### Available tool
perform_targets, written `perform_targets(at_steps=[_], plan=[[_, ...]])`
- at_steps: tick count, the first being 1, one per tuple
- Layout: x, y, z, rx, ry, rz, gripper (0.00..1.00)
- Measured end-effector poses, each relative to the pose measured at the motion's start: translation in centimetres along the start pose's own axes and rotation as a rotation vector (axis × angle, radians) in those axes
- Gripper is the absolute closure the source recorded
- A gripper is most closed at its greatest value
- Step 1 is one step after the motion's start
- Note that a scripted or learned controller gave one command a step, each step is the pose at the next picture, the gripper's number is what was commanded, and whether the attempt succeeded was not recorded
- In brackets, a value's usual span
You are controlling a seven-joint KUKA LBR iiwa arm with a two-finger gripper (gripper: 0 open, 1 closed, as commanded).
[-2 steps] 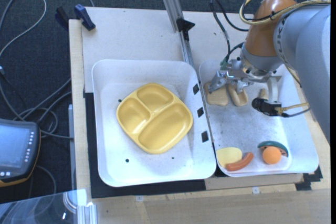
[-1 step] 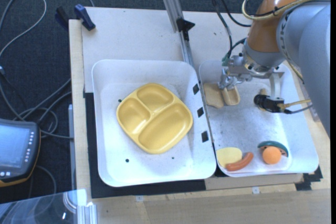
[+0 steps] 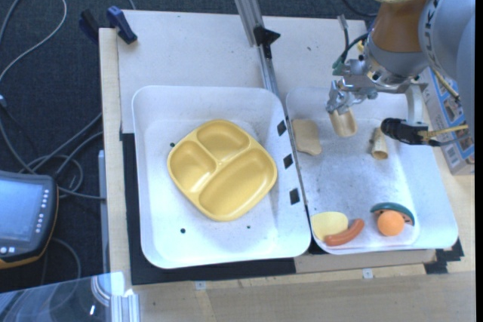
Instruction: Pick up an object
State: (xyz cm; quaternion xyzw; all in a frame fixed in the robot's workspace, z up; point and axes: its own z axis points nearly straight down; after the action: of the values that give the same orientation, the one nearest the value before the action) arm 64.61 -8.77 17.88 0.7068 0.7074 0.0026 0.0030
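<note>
— Hanging over the far part of the right shallow white bin (image 3: 423, 185), the metal two-finger gripper (image 3: 341, 111) is seen. Is something held?

— A small tan cylinder-shaped block (image 3: 344, 123) is seen between the fingers, so it is gripped — its lower end close above the bin floor.

— And the other things?

— A beige flat piece (image 3: 306, 137) is found just beside, and a yellow divided plastic plate (image 3: 221, 169) is placed in the left white bin (image 3: 151, 162).

You have a glossy yellow plastic divided plate (image 3: 222, 170) in the matt, speckled white left bin (image 3: 151, 237). Worktop (image 3: 189, 49) pale, matt, board-like. Pincer (image 3: 341, 103) looks bare metal; arm shell (image 3: 407, 4) smooth, glossy orange.
</note>
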Motion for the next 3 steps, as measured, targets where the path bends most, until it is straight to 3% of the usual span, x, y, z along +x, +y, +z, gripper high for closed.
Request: perform_targets(at_steps=[2,3], plan=[[-0.7,1.0,-11.3,0.000,0.000,-0.001,1.00],[4.3,-1.3,-11.5,0.010,0.003,-0.004,1.00]])
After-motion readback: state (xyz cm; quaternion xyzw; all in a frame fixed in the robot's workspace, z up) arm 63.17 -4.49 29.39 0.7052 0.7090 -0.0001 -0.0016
